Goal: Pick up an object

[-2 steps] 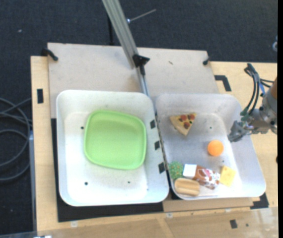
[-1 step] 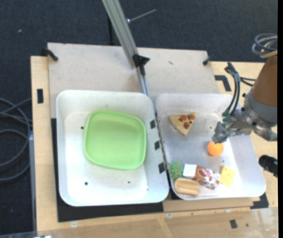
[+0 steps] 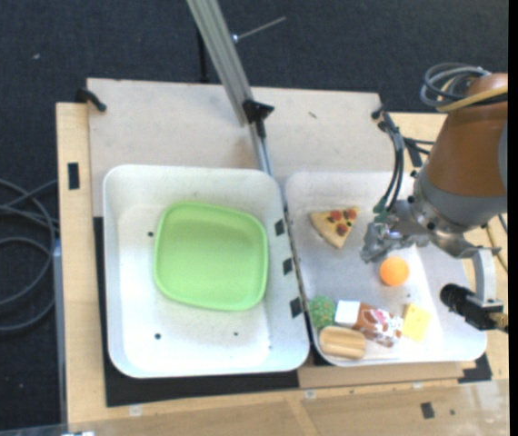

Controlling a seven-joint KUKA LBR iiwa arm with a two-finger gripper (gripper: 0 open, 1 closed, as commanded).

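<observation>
In the right bin lie a pizza slice, an orange ball, a yellow cheese wedge, a green broccoli piece, a white block, a red-and-white piece and a bread roll. My gripper hangs low in this bin, between the pizza slice and the orange ball, just up-left of the ball. Nothing shows between its fingers.
The left bin holds a green square plate. A slanted metal rail runs from the top down to the gap between the bins. Cables lie off the bench at the left.
</observation>
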